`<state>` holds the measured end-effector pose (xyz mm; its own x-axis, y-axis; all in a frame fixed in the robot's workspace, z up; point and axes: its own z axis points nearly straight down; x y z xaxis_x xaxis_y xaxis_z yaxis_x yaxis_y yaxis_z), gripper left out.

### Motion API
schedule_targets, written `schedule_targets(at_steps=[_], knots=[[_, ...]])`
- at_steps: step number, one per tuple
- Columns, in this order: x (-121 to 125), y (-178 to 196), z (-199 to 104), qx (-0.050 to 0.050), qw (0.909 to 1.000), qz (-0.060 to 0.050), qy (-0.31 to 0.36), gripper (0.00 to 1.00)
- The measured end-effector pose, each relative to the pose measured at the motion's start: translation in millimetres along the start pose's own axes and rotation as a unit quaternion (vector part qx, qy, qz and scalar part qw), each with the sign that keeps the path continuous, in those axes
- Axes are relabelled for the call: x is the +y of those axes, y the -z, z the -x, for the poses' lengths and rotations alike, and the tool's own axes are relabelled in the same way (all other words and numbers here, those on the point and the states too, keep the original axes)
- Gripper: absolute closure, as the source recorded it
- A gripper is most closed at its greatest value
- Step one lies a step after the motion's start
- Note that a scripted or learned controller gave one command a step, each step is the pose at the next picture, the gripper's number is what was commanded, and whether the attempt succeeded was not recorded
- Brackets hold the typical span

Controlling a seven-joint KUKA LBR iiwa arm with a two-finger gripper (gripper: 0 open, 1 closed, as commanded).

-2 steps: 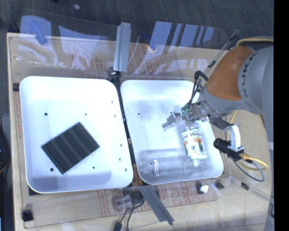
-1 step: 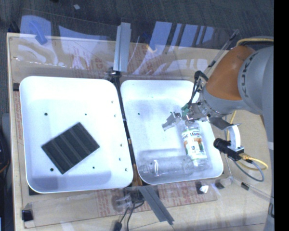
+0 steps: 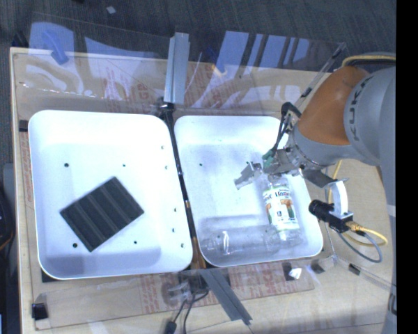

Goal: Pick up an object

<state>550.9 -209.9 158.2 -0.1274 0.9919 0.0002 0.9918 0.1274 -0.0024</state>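
My gripper is low over the middle of the right bin, at the end of the grey arm with its orange band. Just to its right and toward the front lies a clear bottle with a white, green and orange label. The bottle's top end sits close under the wrist. I cannot see anything held in the gripper. A second clear plastic bottle lies on its side along the front wall of the same bin. A black ribbed flat slab lies in the left bin.
The two bins meet along a dark divider. A metal post stands behind them, and clear sheeting runs along the back of the bench. A metal bracket juts out at the front.
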Motion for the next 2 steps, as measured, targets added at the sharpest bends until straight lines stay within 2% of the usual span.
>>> schedule_targets(at_steps=[2], knots=[[0.0, 0.0, 0.0, 0.0, 1.0, 0.0, 0.0, 0.0]])
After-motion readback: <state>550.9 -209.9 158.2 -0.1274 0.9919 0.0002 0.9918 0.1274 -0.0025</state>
